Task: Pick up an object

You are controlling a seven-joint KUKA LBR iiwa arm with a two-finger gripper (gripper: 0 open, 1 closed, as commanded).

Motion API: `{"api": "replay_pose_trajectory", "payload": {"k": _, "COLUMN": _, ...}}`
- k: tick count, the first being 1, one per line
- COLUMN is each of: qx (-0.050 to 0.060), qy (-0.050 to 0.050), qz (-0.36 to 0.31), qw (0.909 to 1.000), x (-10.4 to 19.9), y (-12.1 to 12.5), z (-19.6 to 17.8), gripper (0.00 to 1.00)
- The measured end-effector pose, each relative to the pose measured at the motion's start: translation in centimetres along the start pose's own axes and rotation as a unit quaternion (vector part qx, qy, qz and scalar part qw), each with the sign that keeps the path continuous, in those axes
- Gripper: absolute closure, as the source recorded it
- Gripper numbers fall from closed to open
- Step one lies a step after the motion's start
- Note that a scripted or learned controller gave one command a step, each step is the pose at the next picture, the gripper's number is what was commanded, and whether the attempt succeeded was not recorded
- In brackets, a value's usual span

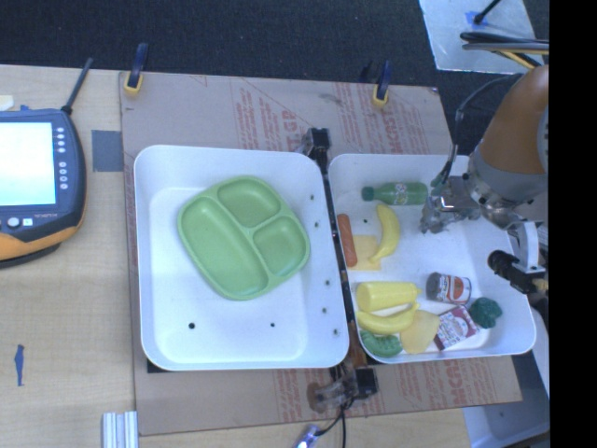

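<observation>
The approach step is in hand: the claw [435,215], grip state impossible to tell, hangs beside the green plastic bottle [395,193]; next, it must descend onto one object.

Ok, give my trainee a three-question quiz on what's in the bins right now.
1. True or false: the green plate lies in the left bin.
2. Which lies nearest the hand? A) green bottle B) broccoli C) hot dog
3. Fill in: the banana lies in the ___ bin.

Key: 1 true; 2 A; 3 right
</observation>
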State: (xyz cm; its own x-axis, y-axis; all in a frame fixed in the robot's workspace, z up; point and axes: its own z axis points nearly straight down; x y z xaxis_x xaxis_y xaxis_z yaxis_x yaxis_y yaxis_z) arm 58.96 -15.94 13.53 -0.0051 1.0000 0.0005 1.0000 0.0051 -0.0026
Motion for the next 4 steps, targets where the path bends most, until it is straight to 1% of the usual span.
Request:
{"api": "replay_pose_trajectory", "payload": {"k": 1, "qx": 0.0, "qy": 0.0, "qz": 0.0, "qw": 1.0, "x": 0.0, "y": 0.0, "z": 0.0, "gripper": 0.0}}
{"api": "replay_pose_trajectory", "payload": {"k": 2, "qx": 0.01, "qy": 0.001, "qz": 0.003, "qw": 0.9999, "x": 3.8, "y": 6.2, "z": 4.7, "gripper": 0.0}}
{"api": "replay_pose_trajectory", "payload": {"k": 3, "qx": 0.001, "qy": 0.0, "qz": -0.001, "qw": 1.0, "x": 6.6, "y": 5.6, "z": 4.4, "gripper": 0.0}}
{"api": "replay_pose_trajectory", "payload": {"k": 4, "qx": 0.001, "qy": -0.001, "qz": 0.0, "qw": 1.0, "x": 5.7, "y": 1.3, "z": 4.4, "gripper": 0.0}}
